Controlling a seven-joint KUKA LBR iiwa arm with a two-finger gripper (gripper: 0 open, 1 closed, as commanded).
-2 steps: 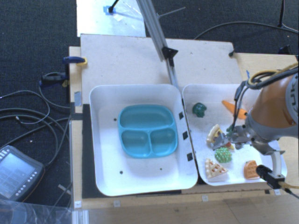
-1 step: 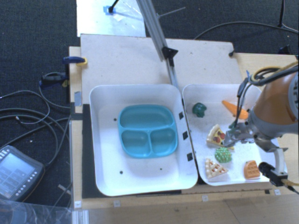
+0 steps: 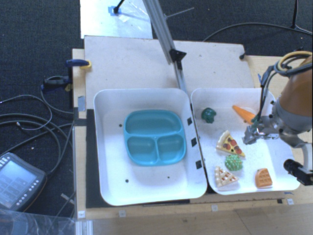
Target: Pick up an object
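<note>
The right bin holds several toy foods: a dark green broccoli piece, an orange carrot, a pizza slice, a light green bumpy piece, a second pizza slice and an orange piece. My gripper hangs over the right bin, just right of the first pizza slice and below the carrot. Nothing shows between its fingers.
The left bin holds a blue divided tray. A slanted metal pole crosses above the bins' divider. Cables and a pendant lie on the floor at the left. The arm's orange band is at the right edge.
</note>
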